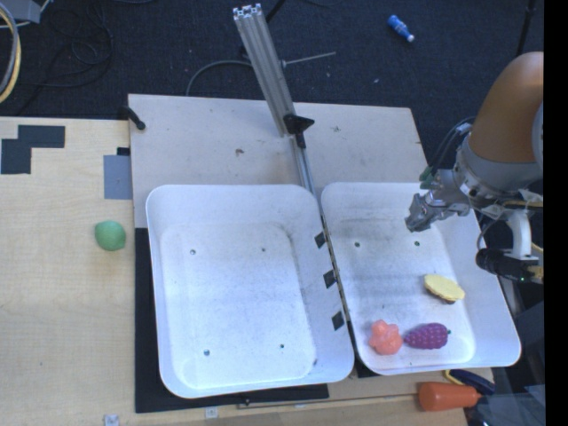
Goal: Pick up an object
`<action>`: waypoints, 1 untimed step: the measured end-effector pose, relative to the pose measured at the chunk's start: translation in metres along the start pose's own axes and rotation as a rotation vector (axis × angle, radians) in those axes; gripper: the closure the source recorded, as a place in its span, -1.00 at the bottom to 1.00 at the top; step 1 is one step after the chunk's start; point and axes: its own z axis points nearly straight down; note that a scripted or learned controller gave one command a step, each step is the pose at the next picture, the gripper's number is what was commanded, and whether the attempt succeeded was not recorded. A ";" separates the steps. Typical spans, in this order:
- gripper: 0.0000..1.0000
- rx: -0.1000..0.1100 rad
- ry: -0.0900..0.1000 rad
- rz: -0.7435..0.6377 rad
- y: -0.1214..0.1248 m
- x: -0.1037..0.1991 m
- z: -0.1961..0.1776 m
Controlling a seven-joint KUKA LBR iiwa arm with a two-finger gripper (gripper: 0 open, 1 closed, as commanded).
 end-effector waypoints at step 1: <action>1.00 0.000 0.000 0.000 -0.002 0.046 -0.007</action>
